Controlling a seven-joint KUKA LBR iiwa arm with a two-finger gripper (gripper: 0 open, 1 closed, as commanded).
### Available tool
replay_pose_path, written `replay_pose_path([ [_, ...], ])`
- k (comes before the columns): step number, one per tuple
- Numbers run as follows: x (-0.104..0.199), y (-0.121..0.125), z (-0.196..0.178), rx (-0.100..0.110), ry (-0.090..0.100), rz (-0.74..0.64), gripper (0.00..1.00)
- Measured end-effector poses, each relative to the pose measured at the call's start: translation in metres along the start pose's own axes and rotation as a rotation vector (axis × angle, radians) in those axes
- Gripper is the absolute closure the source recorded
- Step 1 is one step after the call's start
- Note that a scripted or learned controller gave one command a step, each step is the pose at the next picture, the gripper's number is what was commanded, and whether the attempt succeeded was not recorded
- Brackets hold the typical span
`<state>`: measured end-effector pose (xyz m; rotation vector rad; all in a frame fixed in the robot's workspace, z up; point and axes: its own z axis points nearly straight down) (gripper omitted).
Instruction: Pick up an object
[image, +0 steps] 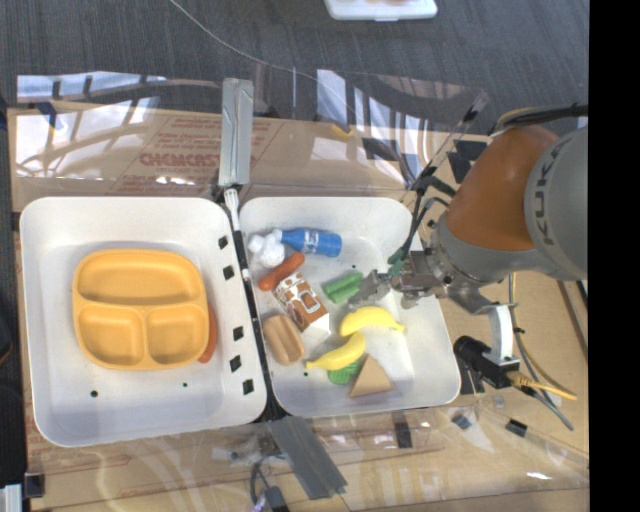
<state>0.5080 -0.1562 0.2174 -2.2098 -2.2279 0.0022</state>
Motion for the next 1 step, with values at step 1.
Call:
replay_pose_path([
  [1,-0.0063,-0.03,0.1251,-0.004,0.0,-0.084,0.0],
])
